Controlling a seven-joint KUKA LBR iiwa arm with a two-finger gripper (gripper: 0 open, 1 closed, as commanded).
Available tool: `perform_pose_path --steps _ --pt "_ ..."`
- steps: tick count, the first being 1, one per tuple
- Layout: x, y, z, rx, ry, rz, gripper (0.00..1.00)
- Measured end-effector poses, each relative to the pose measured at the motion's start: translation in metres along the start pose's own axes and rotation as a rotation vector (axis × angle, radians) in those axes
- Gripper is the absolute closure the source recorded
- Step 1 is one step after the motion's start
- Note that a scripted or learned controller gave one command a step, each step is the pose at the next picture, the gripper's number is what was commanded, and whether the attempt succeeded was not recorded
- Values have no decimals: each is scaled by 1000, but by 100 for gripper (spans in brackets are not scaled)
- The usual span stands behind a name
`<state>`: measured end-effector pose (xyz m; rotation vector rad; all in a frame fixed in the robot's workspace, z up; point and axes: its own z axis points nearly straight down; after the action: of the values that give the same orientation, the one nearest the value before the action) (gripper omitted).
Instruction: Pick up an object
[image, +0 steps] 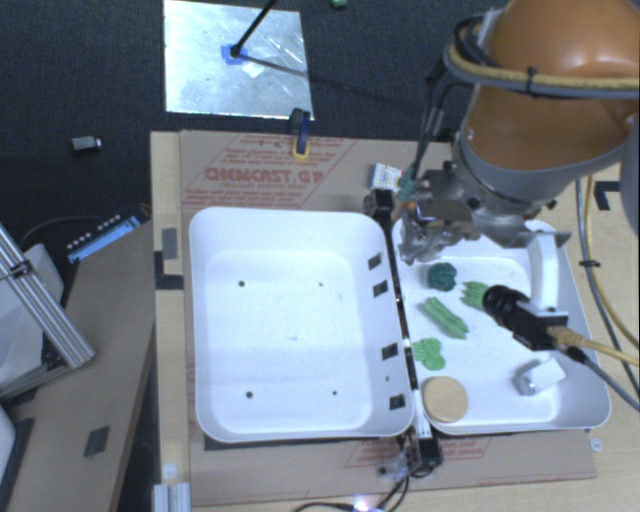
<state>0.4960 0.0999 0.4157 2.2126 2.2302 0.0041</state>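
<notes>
The grey arm (520, 185), with its orange band (555, 70) bulking large at the top right, reaches in over the right bin (495, 405). The gripper (420, 248) hangs at that bin's far left corner, close to the wall it shares with the left bin (290, 330); whether it is spread or pressed together cannot be told from this slant.

The objects for picking all lie in the right bin. A dark green rounded lump (441, 275) sits just beside the gripper, on its near side; whether the two touch cannot be told. A small bright green piece (473, 292) lies to the right of the lump. A long, knobbly green piece (445, 317) lies aslant nearer the camera, apart from both. A flat green leafy piece (428, 350) rests against the left wall, and a round tan disc (446, 398) lies just below it in the near left corner. A small pale grey block (538, 377) sits well to the right of the disc.

Black clips (381, 289) line the seam between the bins. Both bins rest on a cardboard sheet (265, 170) with red print; beyond it lies a shiny metal plate (215, 60), and a blue and yellow clamp (299, 135) stands at the sheet's far edge.
</notes>
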Motion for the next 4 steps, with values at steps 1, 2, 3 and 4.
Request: perform_pose_path --steps 1,2,3,4 --pt "35 -9 -9 -1 -1 1 100" --pt "68 -9 -22 -2 0 1 100" --pt "95 -9 -26 -1 0 2 100" --pt "122 -8 -31 -1 0 2 100"
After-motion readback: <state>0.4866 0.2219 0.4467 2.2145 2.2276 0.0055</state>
